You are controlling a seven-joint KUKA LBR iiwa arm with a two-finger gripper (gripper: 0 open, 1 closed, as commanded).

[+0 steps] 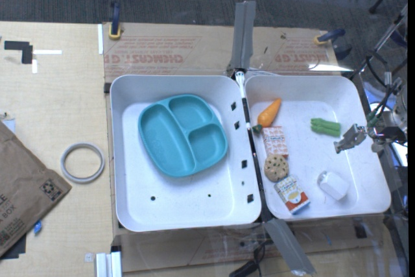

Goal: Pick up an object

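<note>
In the right bin [367, 201] lie an orange carrot [269, 112], a green bean-like piece [325, 127], a pink snack packet [274, 141], a brown cookie [276, 167], a small juice carton [291, 195] and a white rounded object [333, 185]. My gripper [349, 138] hangs over that bin's right side, just right of and below the green piece and above the white object. I see nothing held in it. Most of the arm lies past the right edge.
The left bin [181, 201] holds a teal divided plate [183, 135]. On the bench to the left sit a tape roll [82, 161] and a cardboard box [19, 194]. Cables and a frame [389, 94] crowd the right edge.
</note>
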